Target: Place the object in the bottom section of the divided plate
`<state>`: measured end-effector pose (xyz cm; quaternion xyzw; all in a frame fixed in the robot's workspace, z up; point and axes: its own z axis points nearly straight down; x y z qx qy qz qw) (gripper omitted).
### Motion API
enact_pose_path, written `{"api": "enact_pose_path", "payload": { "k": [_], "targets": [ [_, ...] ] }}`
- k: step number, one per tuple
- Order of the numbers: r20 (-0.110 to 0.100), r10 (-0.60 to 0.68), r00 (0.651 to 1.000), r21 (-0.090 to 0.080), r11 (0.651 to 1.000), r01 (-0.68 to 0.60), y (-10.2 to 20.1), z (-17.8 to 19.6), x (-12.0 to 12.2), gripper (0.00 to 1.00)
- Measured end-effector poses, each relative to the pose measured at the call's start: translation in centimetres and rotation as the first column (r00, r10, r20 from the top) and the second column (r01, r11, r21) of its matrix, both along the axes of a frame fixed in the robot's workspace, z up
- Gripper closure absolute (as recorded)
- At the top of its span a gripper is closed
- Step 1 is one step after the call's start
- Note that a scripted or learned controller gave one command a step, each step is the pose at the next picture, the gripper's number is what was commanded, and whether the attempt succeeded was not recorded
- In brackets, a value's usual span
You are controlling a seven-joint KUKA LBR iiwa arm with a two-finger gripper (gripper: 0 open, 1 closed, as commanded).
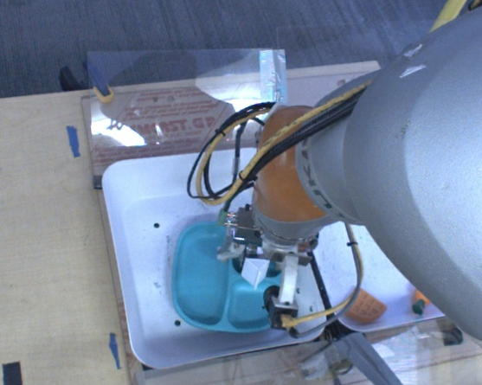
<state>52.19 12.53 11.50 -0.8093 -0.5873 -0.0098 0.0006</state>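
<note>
Gripper: we see the gripper hanging over the right part of the teal divided plate; we cannot tell its state, since the wrist and cabling cover its tip.
Held or touched: we cannot make out anything in the gripper, nor whether it touches the plate.
Arm: 1 grey KUKA arm reaches in from the right, its orange band just above the wrist, with black and yellow cables looping beside it.
Divided plate: 1 teal plate lies in the left white bin, toward its near side; we see 1 large section on the left and a smaller section along the bottom edge; the plate's right side is hidden under the wrist.
Object: we see 1 orange ridged piece in the right bin, near that bin's front rim and apart from the plate; its kind is too unclear to name.
Second item: 1 small orange and green thing peeks out at the arm's edge, mostly covered.
Bins: 2 white bins; the right one is largely hidden by the arm.
Bench: 1 light wooden bench with blue tape marks and black markers.
</note>
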Motion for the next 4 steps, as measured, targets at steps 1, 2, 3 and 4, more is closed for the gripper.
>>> {"api": "enact_pose_path", "payload": {
  "k": [1,2,3,4],
  "targets": [
    [0.0,-0.001,1.0,0.0,1.0,0.001,-0.02,0.0,0.0,0.0],
    [0.0,-0.001,1.0,0.0,1.0,0.001,-0.02,0.0,0.0,0.0],
    [0.0,-0.001,1.0,0.0,1.0,0.001,-0.02,-0.01,0.0,0.0],
    [0.0,-0.001,1.0,0.0,1.0,0.001,-0.02,-0.01,0.0,0.0]
  ]
}}
